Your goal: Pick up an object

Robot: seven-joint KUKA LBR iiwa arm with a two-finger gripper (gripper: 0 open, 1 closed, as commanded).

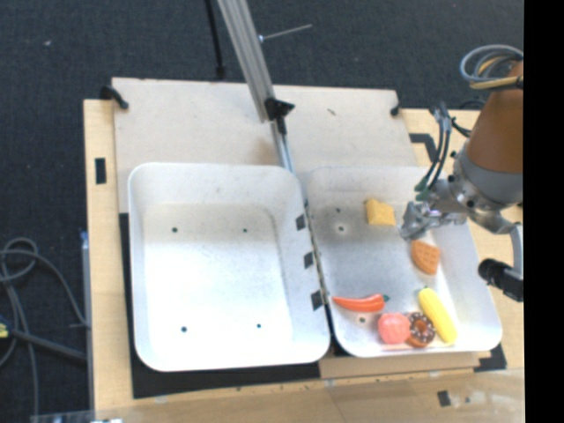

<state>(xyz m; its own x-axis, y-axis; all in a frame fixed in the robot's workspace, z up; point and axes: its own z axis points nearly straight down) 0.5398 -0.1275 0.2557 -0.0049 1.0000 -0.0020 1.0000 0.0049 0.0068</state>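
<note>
the arm (pixel 493 144) comes in from the right and the pincer (pixel 417 223) sits low over the right bin (pixel 352 254), up in its back half. whether it is open or closed, cannot tell from this angle, and nothing shows gripped in it. just left of it lies a yellow block (pixel 380 212), close but apart. just below it, an orange wedge-shaped piece (pixel 426 256) rests on the bin floor. down at the front edge there is a cluster: a red-orange chili pepper (pixel 359 303) lying sideways, a pink round fruit (pixel 393 328), a dark speckled piece (pixel 420 329) right against it, and a yellow banana (pixel 437 314) slanting beside that. the left bin (pixel 141 263) sits beside it on the tabletop (pixel 176 113), their inner edges touching.
</note>
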